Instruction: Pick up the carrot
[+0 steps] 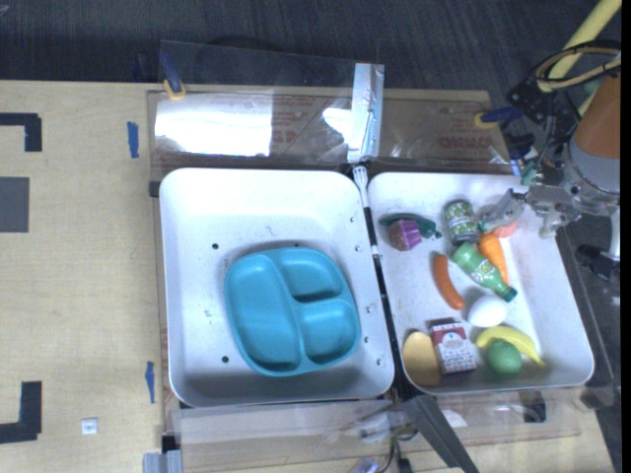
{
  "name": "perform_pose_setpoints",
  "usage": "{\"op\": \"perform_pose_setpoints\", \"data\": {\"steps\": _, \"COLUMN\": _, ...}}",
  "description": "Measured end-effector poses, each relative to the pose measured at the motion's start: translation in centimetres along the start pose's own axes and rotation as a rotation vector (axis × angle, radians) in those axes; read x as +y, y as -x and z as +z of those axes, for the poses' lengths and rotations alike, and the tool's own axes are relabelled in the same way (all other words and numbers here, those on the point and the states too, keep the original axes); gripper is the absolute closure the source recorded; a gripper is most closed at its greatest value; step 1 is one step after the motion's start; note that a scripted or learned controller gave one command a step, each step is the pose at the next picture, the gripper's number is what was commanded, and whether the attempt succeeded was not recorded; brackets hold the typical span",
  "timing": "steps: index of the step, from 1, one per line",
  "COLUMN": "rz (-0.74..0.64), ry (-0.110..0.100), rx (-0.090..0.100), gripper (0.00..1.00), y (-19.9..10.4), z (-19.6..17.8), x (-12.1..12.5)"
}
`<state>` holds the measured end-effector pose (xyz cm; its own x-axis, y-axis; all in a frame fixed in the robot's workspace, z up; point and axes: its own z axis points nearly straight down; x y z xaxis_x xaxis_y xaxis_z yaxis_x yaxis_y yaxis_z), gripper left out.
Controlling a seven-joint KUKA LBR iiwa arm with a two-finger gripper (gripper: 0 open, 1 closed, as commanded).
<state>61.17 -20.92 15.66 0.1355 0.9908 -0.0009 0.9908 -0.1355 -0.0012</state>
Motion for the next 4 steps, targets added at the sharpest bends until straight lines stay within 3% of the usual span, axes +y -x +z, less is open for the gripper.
{"op": "perform_pose_setpoints", "data": {"steps": 1, "rz": -0.273, "ry": 0.004, "rx": 0.006, "gripper": 0.00, "y": -0.2, "z": 6.1, "x": -0.5}}
{"op": "perform_pose_setpoints", "data": {"steps": 2, "rz": -0.274, "ry": 0.005, "rx": 0.004, "gripper": 1.00, "y": -0.2, "z": 5.3, "x": -0.4}}
{"op": "perform_pose_setpoints", "data": {"steps": 3, "rz": -0.433, "ry": 0.011, "rx": -0.003, "gripper": 1.00, "y": -0.5, "z": -6.2, "x": 5.8}}
{"op": "perform_pose_setpoints", "data": {"steps": 4, "rz": -0.480, "ry": 0.001, "rx": 0.002, "gripper": 1.00, "y": -6.0, "z": -6.2, "x": 4.9}}
